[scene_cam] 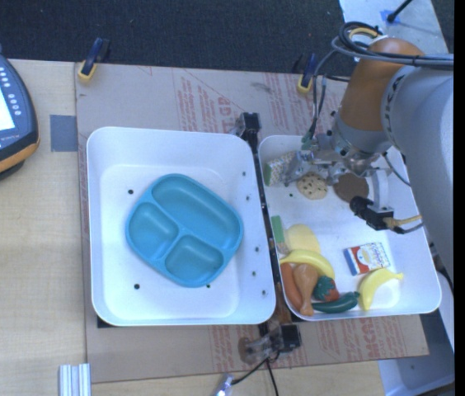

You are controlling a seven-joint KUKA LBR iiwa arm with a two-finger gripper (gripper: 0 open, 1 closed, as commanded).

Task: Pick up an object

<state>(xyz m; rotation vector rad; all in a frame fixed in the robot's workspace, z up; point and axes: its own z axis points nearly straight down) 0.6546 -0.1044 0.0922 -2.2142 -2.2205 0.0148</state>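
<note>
We see a thick, rounded grey arm [418, 130] with an orange band [374, 81] above the wrist. Black cables [356, 40] loop over its top, and the gripper [319, 165] is dark metal.

Left of the gripper [319, 165], the white bin [105, 221] contains a light-blue divided tray [185, 230]. Directly below the gripper lies a tan cookie [312, 188] speckled with dark chips, and further below it are a yellow banana [305, 260], an orange carrot [302, 285], a green pepper [335, 304] and a small carton [368, 257] in red, white and blue. The arm [373, 89] above the gripper is grey with an orange band.
</note>
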